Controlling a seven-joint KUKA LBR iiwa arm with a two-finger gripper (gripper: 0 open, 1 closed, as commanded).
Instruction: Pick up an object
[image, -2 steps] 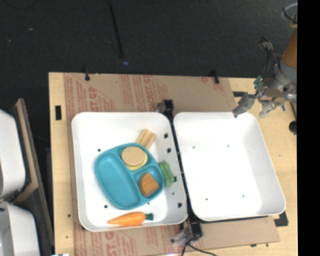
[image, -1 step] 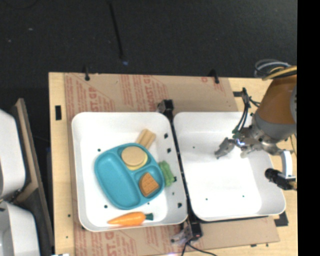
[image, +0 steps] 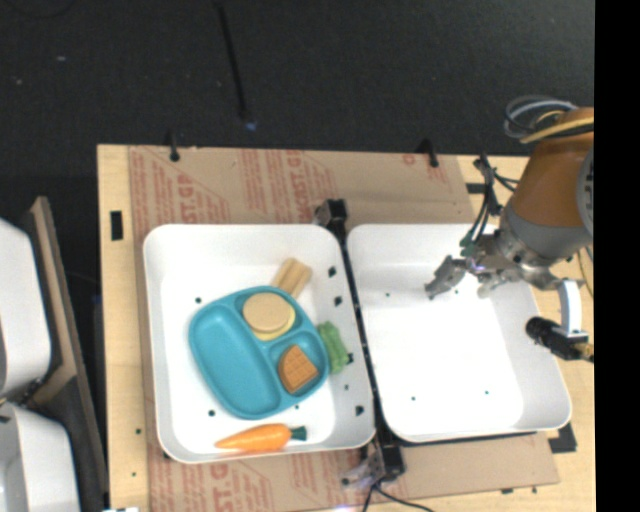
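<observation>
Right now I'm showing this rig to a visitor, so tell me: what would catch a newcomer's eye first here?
The bright blue divided tray in the left bin stands out most, with a round tan cookie and a brown waffle-like piece in its compartments. An orange carrot lies in front of it near the bin's lower edge. Over the right bin, the gripper of the grey and orange arm hangs near the upper edge.

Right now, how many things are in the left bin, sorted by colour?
Blue: 1, the tray
Tan: 3, the round cookie, the waffle, the wooden block
Orange: 1, the carrot
Green: 1, the green piece
Total: 6
</observation>
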